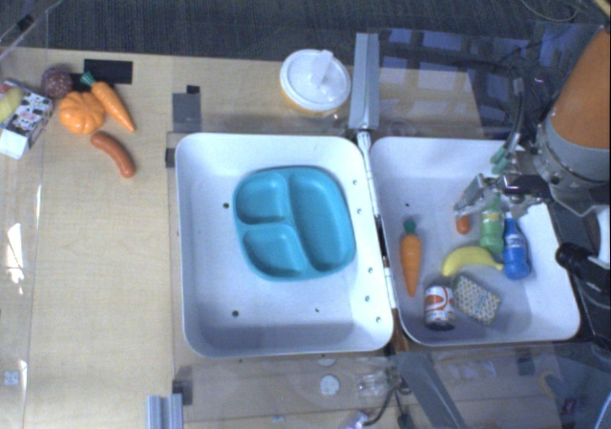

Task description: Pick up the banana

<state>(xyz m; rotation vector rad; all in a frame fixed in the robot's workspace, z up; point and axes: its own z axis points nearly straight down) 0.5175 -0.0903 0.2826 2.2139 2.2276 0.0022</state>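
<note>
A grey robot arm with an orange band (582, 102) reaches in from three o'clock over a pale wooden table (95, 255) carrying two shallow white bins side by side. The gripper (492, 190) hangs above the upper middle of the right bin (420, 169). Its metal parts blur into the objects beneath, so whether it is open or closed cannot be told, and nothing can be seen held in it.

The small curved yellow plastic banana (471, 258) lies in the lower middle of that bin, at about six o'clock from the gripper and near it. It is hemmed in. A green bottle (491, 231) and a blue bottle (516, 250) sit just beside it at one and three o'clock. A patterned, woven-looking pouch (475, 299) lies at five o'clock, a small red and white can (438, 306) at seven o'clock, and an orange toy carrot with a green top (410, 260) at nine o'clock. A small orange piece (463, 223) lies under the gripper.

The likely trouble is crowding: a descent that lands slightly off could close on the green bottle, or knock either bottle onto the banana. The banana's smooth curve could also roll or squirt out of a pinch placed near its tip.

The left bin (200, 226) holds a blue divided tray (291, 222).
</note>
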